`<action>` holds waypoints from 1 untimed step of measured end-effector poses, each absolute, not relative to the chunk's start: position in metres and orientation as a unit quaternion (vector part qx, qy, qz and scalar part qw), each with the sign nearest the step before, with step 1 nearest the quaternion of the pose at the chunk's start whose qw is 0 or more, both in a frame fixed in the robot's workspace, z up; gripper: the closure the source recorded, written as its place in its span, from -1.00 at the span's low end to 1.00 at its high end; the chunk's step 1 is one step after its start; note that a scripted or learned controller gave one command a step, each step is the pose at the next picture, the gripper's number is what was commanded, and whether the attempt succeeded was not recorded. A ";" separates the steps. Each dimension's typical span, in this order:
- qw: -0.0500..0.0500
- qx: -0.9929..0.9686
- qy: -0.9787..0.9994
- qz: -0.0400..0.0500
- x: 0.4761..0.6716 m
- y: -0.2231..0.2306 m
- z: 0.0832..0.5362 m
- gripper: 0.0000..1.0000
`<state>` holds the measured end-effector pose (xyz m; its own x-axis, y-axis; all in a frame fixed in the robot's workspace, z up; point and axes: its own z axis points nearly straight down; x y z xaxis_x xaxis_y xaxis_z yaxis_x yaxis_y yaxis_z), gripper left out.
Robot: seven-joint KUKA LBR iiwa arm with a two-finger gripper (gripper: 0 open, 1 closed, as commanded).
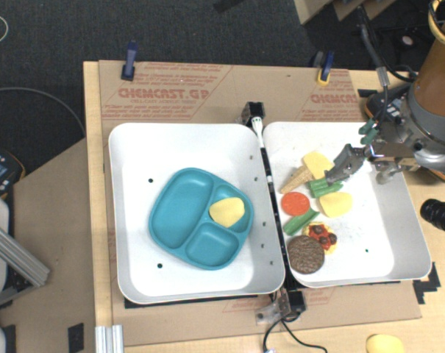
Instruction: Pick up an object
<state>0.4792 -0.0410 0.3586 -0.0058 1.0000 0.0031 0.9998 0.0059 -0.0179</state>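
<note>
Nearest the camera, a yellow object [384,343] lies on the bench [97,197] outside the bins, at the lower edge of view. In the right bin [399,263], going back: 1 brown round patty [306,254], 1 small red-and-black piece [321,234], 1 green bean pod [301,221], 1 red slice [295,202], 1 yellow lump [335,204], 1 second green pod [326,187], 1 tan cone [296,179], 1 yellow wedge [316,163]. All sit bunched in the bin's left half, several touching. In the left bin [134,153]: 1 teal divided plate [198,218] with 1 pale yellow piece [226,211] in its right compartment. The tool [341,169] hangs over the cluster's upper right edge, tilted, reaching in from the right. Its tips are just beside the yellow wedge and above the second green pod; that pod's long axis runs roughly left-right, toward the tool. Cannot tell whether the tool is apart or together, or clamped on anything: tips too dark against the pile. Nearest candidates judged to be wedge and pod, both lying just left of and below the tips. Further back, 2 clamps on the bench's rear edge: 1 blue clamp [129,61], 1 blue-and-yellow clamp [325,67].
</note>
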 end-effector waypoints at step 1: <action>-0.005 -0.705 -0.709 -0.006 0.480 -0.001 0.486 -1.00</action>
